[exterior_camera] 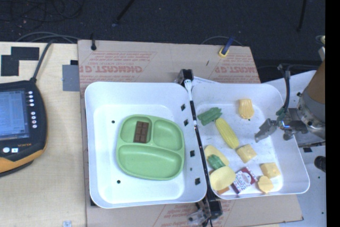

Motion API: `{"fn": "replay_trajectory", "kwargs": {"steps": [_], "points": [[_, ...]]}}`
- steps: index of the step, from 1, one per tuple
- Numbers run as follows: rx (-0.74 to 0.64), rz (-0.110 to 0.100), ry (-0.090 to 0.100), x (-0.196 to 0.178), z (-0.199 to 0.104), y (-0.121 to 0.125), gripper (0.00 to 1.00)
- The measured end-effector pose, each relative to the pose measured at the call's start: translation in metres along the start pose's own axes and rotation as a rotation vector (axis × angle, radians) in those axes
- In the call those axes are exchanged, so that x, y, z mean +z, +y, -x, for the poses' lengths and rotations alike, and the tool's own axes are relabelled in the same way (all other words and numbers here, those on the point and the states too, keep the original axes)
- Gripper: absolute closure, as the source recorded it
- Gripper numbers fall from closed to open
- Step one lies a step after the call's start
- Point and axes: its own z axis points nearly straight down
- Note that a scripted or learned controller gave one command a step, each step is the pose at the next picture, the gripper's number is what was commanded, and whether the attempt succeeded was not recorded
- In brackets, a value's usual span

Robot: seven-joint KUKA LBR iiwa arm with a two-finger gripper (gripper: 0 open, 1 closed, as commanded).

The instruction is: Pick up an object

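Observation:
The right bin (pixel 295 163) holds several toy foods: a green vegetable (pixel 209 116), a corn cob (pixel 227 133), a yellow piece (pixel 245 108) near the back, a yellow cube (pixel 246 153), another cube (pixel 269 169), a red-and-white packet (pixel 243 179) and a yellow fruit (pixel 222 178). My gripper (pixel 264 130) hangs over the right half of this bin, to the right of the corn cob and just above the first cube. It touches none of the foods that I can see.
The left bin (pixel 101 114) holds a green divided plate (pixel 151 163) with a brown bar (pixel 141 131) in one compartment. A teach pendant (pixel 18 122) lies on the bench at far left. Cardboard (pixel 159 61) lies under both bins.

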Motion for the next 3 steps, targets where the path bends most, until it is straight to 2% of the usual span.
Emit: {"fn": "replay_trajectory", "kwargs": {"steps": [1, 2, 3], "points": [[-0.001, 0.007, -0.002, 0.122, -0.037, 0.015, 0.00], [0.004, 0.003, 0.003, 0.108, -0.036, 0.014, 1.00], [0.005, 0.002, 0.003, 0.109, -0.036, 0.014, 0.00]]}}
